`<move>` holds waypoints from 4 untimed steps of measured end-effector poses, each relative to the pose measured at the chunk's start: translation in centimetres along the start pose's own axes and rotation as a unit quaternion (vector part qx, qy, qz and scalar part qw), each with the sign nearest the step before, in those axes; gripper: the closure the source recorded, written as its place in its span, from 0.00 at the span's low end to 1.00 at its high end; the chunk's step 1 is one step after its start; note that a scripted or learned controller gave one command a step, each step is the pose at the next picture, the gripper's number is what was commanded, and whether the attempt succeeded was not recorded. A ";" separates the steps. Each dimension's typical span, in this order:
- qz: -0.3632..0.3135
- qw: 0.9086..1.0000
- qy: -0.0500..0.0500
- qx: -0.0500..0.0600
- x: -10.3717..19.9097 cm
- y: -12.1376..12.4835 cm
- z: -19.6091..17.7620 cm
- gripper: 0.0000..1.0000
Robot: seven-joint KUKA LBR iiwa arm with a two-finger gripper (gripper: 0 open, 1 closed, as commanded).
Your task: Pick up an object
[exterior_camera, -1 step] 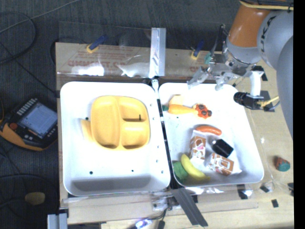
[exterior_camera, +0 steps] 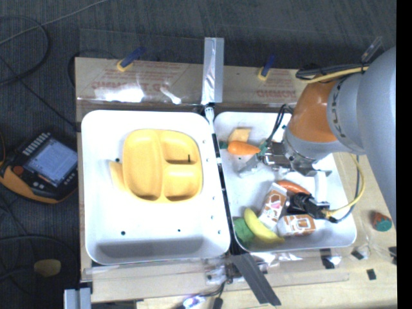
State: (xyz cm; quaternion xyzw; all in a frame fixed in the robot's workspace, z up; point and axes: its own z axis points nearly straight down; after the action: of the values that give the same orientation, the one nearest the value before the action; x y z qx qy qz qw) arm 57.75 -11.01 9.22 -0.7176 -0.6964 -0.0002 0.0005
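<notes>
Left bin [exterior_camera: 96, 237] is sitting with a yellow divided tray [exterior_camera: 161, 163] lying flat in its middle, well apart from the arm

Right bin [exterior_camera: 347, 234] is holding the clutter: a carrot [exterior_camera: 243, 149] near the dividing wall, a tan block [exterior_camera: 240, 136] just behind it, a banana [exterior_camera: 257, 226] lying over something green at the front corner, two small cartons [exterior_camera: 286, 212] beside it

Gripper [exterior_camera: 252, 164] is hanging low over the bin's rear half, just beside the carrot and apparently touching it; the wrist is hiding the tips, so I cannot tell whether they are spread or closed, and nothing is visibly between them

Judging the step as closing in on the carrot. Doing it well looks like centring across the carrot's narrow width, going low enough to get under its curve, and keeping clear of the tan block and bin wall
</notes>
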 end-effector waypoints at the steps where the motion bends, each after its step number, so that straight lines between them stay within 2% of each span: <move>1: 0.130 0.992 0.000 -0.007 -3.4 -2.7 0.2 0.00; 2: 0.032 0.999 -0.003 -0.009 -3.3 -8.7 0.2 0.00; 3: 0.049 0.999 0.000 -0.004 -3.5 -7.9 0.3 0.00; 4: 0.048 0.999 0.001 -0.006 -3.4 -7.7 -0.7 1.00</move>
State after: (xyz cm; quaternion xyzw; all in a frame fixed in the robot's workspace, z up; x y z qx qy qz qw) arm 49.94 -14.21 9.95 -0.7504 -0.6610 -0.0048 -0.0033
